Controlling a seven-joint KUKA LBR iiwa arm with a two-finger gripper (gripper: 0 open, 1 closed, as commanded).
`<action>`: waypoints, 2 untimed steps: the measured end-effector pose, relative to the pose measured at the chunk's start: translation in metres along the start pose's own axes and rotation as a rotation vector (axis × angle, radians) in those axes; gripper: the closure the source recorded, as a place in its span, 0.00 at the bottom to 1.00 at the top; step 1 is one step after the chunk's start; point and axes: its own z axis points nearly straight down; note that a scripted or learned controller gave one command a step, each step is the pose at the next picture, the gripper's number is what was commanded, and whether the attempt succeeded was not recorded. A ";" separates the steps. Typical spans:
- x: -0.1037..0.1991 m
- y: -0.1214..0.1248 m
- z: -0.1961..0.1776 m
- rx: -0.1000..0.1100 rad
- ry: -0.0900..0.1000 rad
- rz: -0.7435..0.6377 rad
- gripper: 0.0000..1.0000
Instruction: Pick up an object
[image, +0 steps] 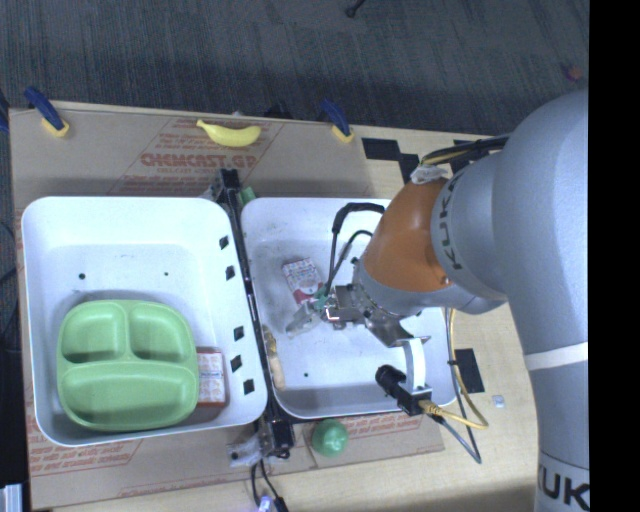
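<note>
1. The grey metal arm with its orange band (405, 245) reaches in from the right and covers much of the right bin; its smooth, rounded housing is the largest thing on view.
2. One wooden table (490, 400) carries a flat sheet of brown printed cardboard (190, 155), and on that sheet stand two shallow white plastic bins with rounded corners, side by side: the left bin (120, 225) and the right bin (300, 395).
3. In the left bin lies one pale green plastic tray with three compartments (128, 362), smooth and rounded, at the bin's near side.
4. Just beside the tray's right edge, touching it, sits one small brown box with a printed label (210, 375).
5. The claw (330, 305) hangs low over the middle of the right bin, pointing left; whether its fingers are spread or shut cannot be told from this slant.
6. One small flat packet, white with red print (299, 274), lies on the floor of the right bin just left of and above the claw, its long axis running roughly from upper left to lower right.
7. Near the claw tip lies a crumpled clear or silvery scrap (300, 320); what it is made of cannot be told.
8. One yellow plastic banana (229, 131) rests on the cardboard behind the bins, lying crosswise.
9. One small green ball (329, 437) sits in front of the right bin.
10. Two blue clamps (45, 110) (336, 118) grip the cardboard's far edge.
</note>
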 end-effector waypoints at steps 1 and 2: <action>-0.045 0.071 0.012 -0.004 -0.001 0.002 0.00; -0.045 0.071 0.002 -0.003 0.000 -0.002 1.00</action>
